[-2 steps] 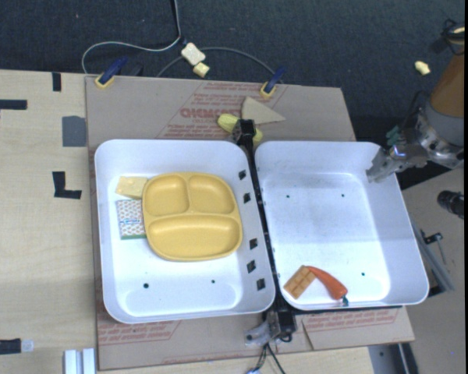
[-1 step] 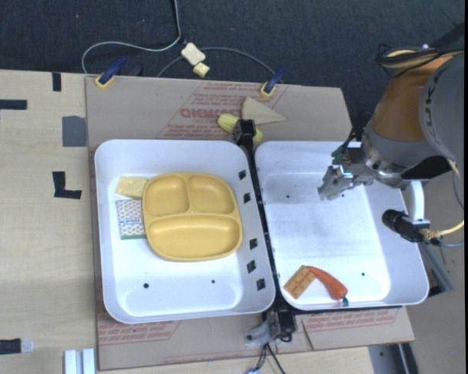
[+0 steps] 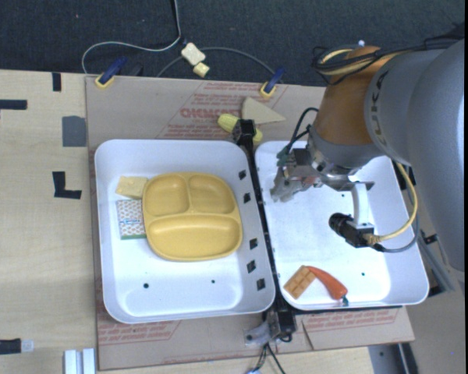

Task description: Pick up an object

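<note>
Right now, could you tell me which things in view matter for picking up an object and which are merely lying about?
Part of the job:
- gripper, over the right bin
- orange piece and brown block in that bin
- yellow divided tray, sponge and pale yellow piece in the left bin

Lying about:
- blue clamps
- white cable
- cardboard sheet

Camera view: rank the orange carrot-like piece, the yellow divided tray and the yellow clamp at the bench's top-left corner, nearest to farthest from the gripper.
Measured from the gripper, at the right bin's upper-left part:
1. Yellow divided tray, left bin, just across the divider.
2. Orange carrot-like piece, right bin, near its front edge.
3. Yellow clamp, bench's top-left corner.
The first two are fairly close in distance.
</note>
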Controlling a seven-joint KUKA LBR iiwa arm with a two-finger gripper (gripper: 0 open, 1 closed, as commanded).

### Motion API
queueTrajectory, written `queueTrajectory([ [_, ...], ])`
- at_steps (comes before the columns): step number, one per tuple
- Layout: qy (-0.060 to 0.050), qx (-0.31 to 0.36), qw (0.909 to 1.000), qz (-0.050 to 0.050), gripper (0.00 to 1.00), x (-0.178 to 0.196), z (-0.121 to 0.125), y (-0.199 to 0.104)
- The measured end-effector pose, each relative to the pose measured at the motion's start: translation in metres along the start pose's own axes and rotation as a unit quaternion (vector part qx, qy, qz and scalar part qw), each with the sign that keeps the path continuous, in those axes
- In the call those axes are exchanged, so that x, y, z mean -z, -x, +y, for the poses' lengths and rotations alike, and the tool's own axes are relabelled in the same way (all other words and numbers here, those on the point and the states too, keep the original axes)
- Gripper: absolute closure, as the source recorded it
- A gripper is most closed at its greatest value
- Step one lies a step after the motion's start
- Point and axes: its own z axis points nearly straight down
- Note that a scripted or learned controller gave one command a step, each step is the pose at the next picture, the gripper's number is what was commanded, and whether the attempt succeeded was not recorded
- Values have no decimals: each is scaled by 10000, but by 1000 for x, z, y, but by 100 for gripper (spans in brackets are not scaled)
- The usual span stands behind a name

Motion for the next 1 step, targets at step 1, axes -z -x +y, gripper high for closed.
queueTrajectory([
  [1, 10, -103, 9999, -55, 100, 19, 9, 125],
])
